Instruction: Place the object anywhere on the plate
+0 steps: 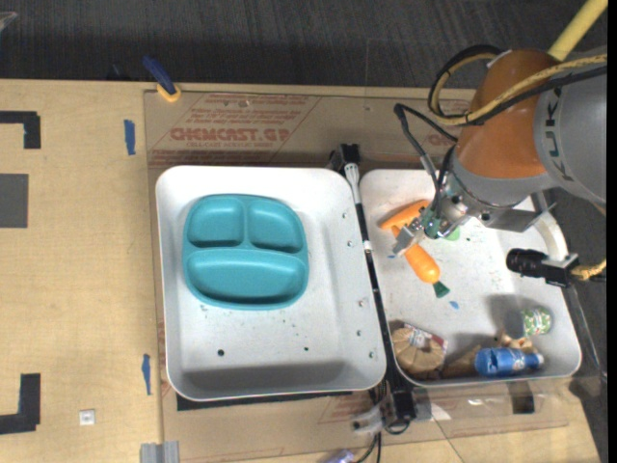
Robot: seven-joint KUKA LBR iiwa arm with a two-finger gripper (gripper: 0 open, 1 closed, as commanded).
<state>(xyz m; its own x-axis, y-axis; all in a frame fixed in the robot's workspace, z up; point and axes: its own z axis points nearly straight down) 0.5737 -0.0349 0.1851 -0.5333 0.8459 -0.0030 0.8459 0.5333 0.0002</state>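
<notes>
Table with two bins: claw (421, 228) low over carrot (421, 257) in right bin, grip indiscernible; best seat it mid-body before carrying to plate (246, 250).

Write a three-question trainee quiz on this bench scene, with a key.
1. True or false: the carrot lies on the teal plate.
2. Which bin holds the plate: A left bin, B right bin?
3. Fill in: the pincer is just above the ____.

Key: 1 false; 2 A; 3 carrot.
</notes>
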